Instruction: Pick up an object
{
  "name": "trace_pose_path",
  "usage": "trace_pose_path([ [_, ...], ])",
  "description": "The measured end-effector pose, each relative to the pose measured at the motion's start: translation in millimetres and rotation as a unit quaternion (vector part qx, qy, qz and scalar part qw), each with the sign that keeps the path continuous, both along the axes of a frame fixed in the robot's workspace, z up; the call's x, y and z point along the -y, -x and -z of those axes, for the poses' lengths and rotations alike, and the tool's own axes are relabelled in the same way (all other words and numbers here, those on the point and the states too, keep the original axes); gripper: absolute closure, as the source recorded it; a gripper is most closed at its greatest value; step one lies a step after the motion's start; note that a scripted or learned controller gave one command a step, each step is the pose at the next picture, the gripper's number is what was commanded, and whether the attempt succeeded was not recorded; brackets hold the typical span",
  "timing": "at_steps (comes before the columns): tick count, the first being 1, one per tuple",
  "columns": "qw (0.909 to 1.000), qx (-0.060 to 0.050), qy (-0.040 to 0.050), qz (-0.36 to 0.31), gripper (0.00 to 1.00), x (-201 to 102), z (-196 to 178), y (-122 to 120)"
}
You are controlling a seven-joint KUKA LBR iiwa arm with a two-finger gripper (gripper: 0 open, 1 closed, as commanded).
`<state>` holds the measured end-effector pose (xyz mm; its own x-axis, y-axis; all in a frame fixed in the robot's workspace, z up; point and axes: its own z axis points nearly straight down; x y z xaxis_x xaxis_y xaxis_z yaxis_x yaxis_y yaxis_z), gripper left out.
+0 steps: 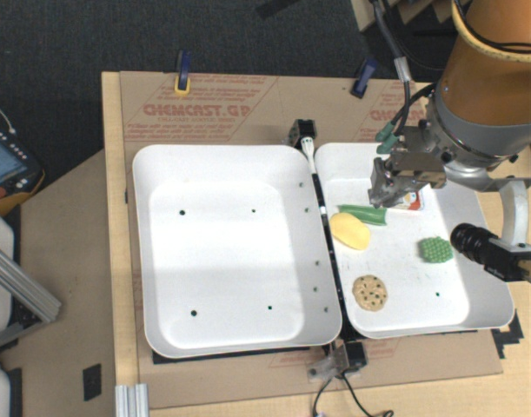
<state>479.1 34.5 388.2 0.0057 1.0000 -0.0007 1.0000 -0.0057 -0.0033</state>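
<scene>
My gripper [388, 195] hangs low over the upper middle of the right bin [474, 307]. Its fingertips sit just above the right end of a long green piece [361, 213] and next to a small red and white item [412, 201] that the gripper partly hides. A yellow lemon-like object [349, 231] lies just below the green piece. A round cookie with dark chips [369, 292] rests near the bin's front. A small green bumpy object [435, 249] lies to the right.
The left bin [222, 250] lies beside the right one, parted by a black divider [321, 224]. A black cylindrical fixture [478, 246] juts over the right bin's right edge. Both bins sit on a cardboard sheet [248, 102] held by clamps.
</scene>
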Motion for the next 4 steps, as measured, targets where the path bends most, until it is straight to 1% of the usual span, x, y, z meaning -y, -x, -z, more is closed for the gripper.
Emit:
trace_pose_path([
  [2, 1.0000, 0.004, 0.0002, -0.003, 1.00, -3, -22, -2],
  [3, 1.0000, 0.003, -0.0003, -0.005, 1.00, -49, 25, -85],
  [4, 1.0000, -0.001, -0.0006, -0.005, 1.00, -93, 44, -47],
])
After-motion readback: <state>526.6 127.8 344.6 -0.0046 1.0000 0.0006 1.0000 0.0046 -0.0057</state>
